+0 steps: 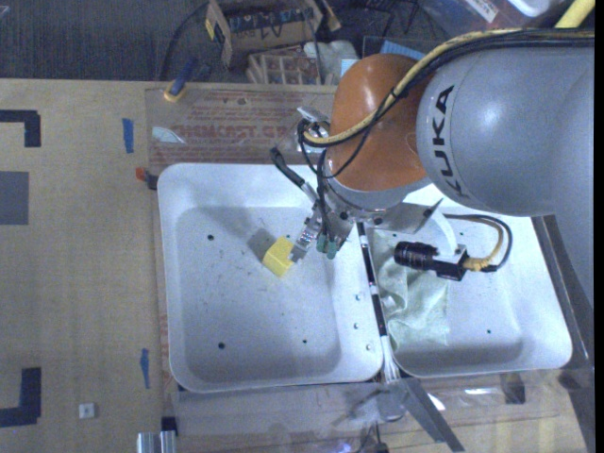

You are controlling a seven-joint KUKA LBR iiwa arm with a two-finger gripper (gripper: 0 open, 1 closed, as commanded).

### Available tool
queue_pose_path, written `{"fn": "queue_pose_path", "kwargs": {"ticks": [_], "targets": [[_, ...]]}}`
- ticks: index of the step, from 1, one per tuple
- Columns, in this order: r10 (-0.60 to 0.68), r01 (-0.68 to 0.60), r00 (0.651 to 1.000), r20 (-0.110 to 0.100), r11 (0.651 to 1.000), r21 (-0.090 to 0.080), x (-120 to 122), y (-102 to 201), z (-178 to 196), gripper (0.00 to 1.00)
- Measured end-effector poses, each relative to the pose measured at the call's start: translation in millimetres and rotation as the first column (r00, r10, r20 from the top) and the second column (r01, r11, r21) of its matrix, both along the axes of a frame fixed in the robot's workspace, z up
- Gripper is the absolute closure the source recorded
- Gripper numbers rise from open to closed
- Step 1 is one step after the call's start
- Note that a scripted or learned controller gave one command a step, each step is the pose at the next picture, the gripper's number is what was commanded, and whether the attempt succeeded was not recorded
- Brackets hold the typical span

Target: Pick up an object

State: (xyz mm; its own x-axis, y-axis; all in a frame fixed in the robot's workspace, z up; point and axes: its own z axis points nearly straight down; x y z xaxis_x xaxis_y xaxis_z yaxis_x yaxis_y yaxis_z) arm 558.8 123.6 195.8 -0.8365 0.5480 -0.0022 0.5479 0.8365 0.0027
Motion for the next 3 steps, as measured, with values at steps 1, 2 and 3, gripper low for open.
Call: {"fn": "queue_pose_path", "kwargs": {"ticks": [1,2,3], "targets": [[-0.414,0.414,0.910,0.001,0.910,0.001,27,52,-44,1.00],[-0.493,0.493,0.870,0.001,0.870,0.001,67,36,-33,1.00],[-0.900,0.900,0.435,-0.003,0.435,0.026,56,16,-99,1.00]]}}
